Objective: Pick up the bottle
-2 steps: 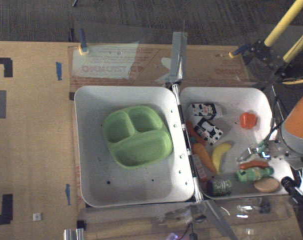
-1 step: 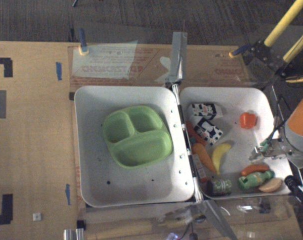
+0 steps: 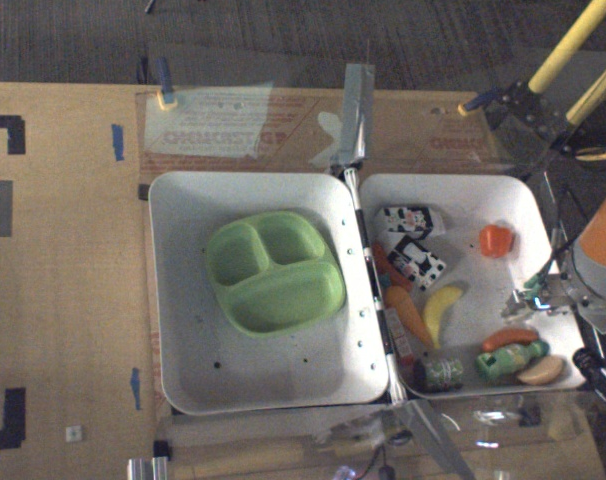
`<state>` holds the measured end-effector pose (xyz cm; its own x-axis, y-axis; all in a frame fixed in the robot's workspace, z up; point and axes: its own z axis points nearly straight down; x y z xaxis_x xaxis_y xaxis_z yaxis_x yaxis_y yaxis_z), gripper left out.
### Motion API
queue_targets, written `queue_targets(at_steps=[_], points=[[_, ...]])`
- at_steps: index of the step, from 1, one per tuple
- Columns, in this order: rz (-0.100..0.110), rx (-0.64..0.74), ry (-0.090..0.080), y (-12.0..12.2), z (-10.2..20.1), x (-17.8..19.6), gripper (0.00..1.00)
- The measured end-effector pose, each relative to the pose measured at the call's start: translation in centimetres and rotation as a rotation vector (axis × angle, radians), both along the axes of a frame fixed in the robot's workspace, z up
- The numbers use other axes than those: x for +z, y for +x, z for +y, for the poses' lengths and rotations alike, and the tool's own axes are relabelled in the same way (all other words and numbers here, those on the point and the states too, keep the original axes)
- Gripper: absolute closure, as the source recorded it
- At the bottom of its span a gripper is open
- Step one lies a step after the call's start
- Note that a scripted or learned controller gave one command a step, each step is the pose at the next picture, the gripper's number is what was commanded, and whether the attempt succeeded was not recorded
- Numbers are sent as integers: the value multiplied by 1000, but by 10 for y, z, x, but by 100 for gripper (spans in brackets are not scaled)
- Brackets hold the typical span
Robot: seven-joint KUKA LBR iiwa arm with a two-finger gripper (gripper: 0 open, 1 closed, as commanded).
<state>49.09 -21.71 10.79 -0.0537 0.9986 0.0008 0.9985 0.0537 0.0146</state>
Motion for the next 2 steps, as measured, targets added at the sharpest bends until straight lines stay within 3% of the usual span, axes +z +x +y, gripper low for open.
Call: queue_targets(at_steps=[1,2], points=[[3,4,5,0,3,0,0],[13,-48,-2,25,2,46,0]])
